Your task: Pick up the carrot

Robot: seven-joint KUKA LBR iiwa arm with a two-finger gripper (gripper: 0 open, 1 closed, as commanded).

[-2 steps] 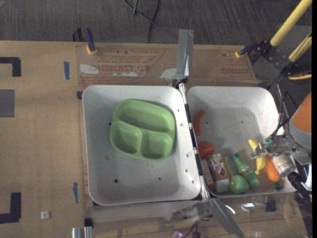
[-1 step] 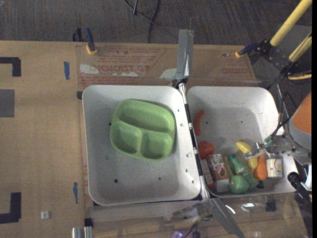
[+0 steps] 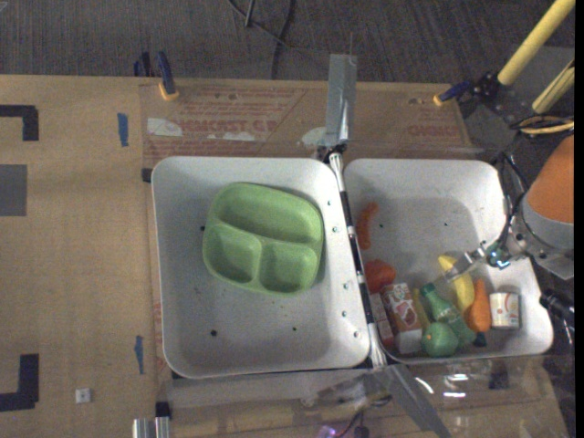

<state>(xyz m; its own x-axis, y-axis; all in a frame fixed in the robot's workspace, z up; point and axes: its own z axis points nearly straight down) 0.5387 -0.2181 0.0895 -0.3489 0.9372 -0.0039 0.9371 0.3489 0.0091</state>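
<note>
The carrot is a short orange tapered piece lying in the right bin near its front right corner, between a yellow banana and a small white cup. My gripper reaches in from the right and hangs just above and behind the carrot, close to the banana's top end. The grey wrist with its orange band hides the bin's right wall. Nothing shows in the gripper.
Crowded beside the carrot are a green bottle, a green fruit, a red-and-white carton and a red tomato. An orange-red long piece lies by the divider. A green divided plate sits in the left bin.
</note>
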